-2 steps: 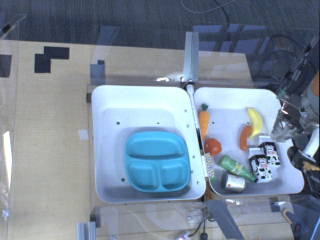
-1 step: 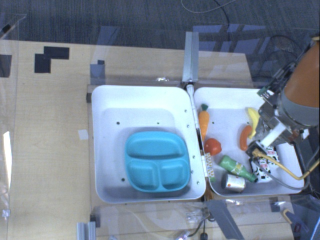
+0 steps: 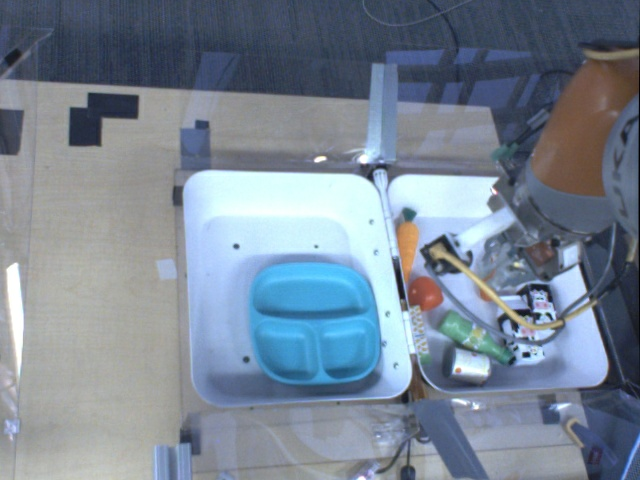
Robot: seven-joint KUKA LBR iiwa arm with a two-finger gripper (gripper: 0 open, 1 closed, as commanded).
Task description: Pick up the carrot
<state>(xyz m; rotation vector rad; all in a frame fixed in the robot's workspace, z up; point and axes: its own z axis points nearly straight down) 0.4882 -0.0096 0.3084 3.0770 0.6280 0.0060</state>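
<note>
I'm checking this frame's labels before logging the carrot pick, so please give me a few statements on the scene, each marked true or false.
1. The orange carrot with a green top lies in the right white bin. True.
2. The blue divided plastic tray sits in the right bin. False: it sits in the left white bin.
3. The carrot is between the gripper's fingers. False: it lies by the bin's left wall, apart from the gripper.
4. A small red tomato-like ball lies just below the carrot in the picture. True.
5. A silver metal can stands on the blue tray. False: it lies in the right bin.
</note>
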